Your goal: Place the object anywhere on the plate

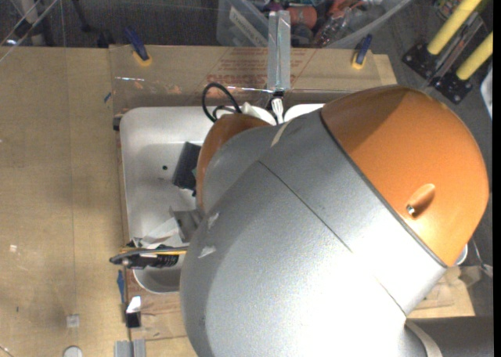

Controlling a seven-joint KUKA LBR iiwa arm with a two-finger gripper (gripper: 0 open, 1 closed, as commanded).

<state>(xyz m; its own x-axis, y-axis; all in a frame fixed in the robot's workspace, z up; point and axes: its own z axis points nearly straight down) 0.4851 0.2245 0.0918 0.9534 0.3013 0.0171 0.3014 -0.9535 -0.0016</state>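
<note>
Grey arm (313,246) blocks white bin (145,152); gripper state impossible to tell

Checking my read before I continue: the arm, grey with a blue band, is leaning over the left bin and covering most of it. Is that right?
Not quite: the band is orange, not blue. The camera view shows it clearly on the grey arm. The rest holds: the arm leans over the left bin and covers most of it.
</note>
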